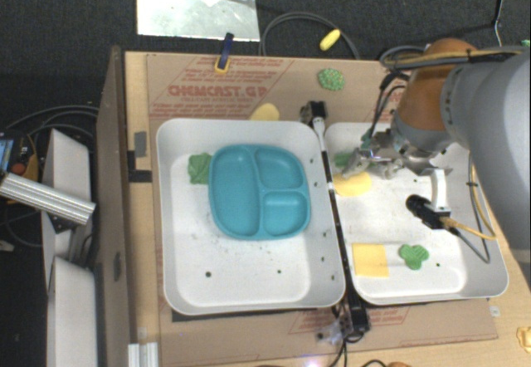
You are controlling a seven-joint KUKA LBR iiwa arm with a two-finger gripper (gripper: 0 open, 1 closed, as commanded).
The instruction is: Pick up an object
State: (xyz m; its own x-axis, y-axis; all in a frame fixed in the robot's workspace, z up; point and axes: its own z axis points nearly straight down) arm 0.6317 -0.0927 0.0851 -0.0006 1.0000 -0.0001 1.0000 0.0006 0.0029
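Note:
My gripper point(365, 159) hangs low over the far left corner of the right bin point(481, 274), on the grey arm with the orange band point(423, 100). Just below it a pale yellow rounded piece point(353, 184) lies on the bin floor, by the wall between the bins. A small green piece point(340, 160) sits at the gripper's left side. Nearer the front of this bin lie a flat yellow square point(370, 259) and a green broccoli-like piece point(412, 254). From this angle the wrist hides whatever is under the gripper.
The left bin point(178, 274) holds a blue divided plate point(258, 191) with a green leafy piece point(199, 168) at its left edge. Behind the bins, a yellow piece point(265, 114) and a green piece point(331, 79) lie on the cardboard. Cables point(465, 232) trail over the right bin.

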